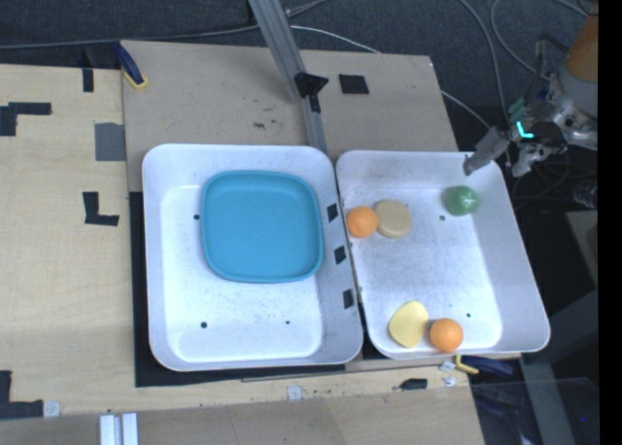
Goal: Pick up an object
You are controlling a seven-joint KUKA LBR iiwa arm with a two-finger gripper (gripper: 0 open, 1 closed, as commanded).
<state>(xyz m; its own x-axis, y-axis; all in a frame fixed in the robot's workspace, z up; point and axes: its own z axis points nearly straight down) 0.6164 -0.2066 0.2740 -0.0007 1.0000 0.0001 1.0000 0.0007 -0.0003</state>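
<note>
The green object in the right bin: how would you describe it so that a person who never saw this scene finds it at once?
Find the right bin of the two white ones. Near its far right corner, close to the gripper, lies a small green ball. It is the bin's sole green thing; the orange balls and the tan disc lie further left.

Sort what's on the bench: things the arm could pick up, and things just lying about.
For the job:
green ball
orange ball
tan disc
yellow piece
second orange ball
gripper

Lying about:
blue plate
left bin
right bin
metal post
</note>
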